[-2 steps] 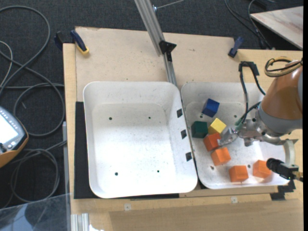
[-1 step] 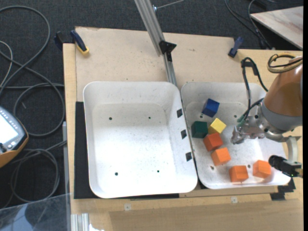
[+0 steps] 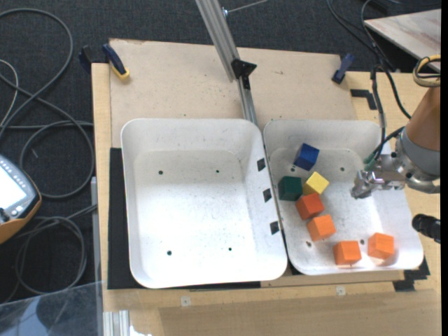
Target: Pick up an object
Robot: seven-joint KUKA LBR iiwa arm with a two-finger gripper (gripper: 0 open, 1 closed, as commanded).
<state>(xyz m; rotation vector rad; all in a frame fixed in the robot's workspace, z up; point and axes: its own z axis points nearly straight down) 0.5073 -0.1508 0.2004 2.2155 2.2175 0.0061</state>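
Note:
The right bin (image 3: 350, 137) holds several small blocks. A blue block (image 3: 306, 156) lies toward the back, with a green block (image 3: 290, 187) and a yellow block (image 3: 316, 183) side by side in front of it. A red-orange block (image 3: 309, 205) and an orange block (image 3: 321, 227) follow toward the front. Two more orange blocks (image 3: 347, 253) (image 3: 381, 246) lie near the front rim. My gripper (image 3: 364, 185) hangs over the right part of this bin, to the right of the yellow block and apart from every block.
The left bin (image 3: 140, 138) stands beside the right one, their rims meeting along a divider with black clips (image 3: 267, 194). A metal pole (image 3: 220, 26) rises from the bench's back. Cables (image 3: 392, 82) run near the arm on the right.

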